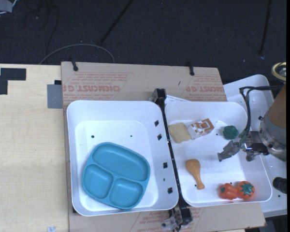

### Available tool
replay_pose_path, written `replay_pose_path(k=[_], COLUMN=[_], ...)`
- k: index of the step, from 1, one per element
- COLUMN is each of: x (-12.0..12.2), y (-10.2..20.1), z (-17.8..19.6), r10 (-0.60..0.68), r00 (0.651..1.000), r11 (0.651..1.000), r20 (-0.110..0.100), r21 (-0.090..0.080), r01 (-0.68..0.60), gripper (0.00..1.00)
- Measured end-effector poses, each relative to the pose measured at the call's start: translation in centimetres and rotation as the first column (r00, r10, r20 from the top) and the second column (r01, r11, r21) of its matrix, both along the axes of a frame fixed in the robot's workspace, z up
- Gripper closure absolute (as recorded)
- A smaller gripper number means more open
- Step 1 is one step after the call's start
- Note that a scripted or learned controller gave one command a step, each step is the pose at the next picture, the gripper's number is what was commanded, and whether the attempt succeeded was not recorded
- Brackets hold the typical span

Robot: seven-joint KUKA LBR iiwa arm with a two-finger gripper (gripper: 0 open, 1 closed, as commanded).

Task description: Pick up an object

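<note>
A grey robot arm with an orange band reaches in from the right over the right bin [251,115], one of two shallow white plastic bins sitting side by side on a sheet of printed cardboard [135,81] atop a pale wooden bench [24,144]. Its gripper [230,150] hangs above the bin's right half, dark metal fingers [225,153] pointing toward the bin's centre; whether they are spread or pressed together cannot be told at this angle, and nothing is seen between them.

Scattered across the right bin's smooth floor are the candidates for picking. A tan, bread-like slice [180,133] lies near the left wall toward the far edge, touching a small brown-and-white printed packet [202,126]. A round dark-green lump [230,131] sits just beyond the gripper, near the far right corner. A tan chicken-leg shape [195,171], bulbous at one end and tapering to a thin handle, rests at the centre near the front. Two glossy orange tomato-like toys [237,190] with green tops occupy the near right corner.

The left bin [77,129] carries a matte blue three-compartment plate [116,175] with rounded corners.
</note>
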State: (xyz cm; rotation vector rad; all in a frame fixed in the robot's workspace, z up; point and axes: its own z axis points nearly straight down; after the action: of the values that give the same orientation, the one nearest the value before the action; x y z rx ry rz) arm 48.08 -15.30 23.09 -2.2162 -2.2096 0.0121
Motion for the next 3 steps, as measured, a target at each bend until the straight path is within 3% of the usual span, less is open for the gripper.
replay_pose_path(k=[1, 3], x=[0.2, -0.3], y=[0.0, 0.1], z=[0.5, -12.2], r10=[0.003, 0.002], r00=[1.000, 1.000], r11=[1.000, 1.000], r20=[0.010, 0.004], r21=[-0.002, 0.001], r01=[-0.003, -0.002], gripper=[0.00, 0.00])
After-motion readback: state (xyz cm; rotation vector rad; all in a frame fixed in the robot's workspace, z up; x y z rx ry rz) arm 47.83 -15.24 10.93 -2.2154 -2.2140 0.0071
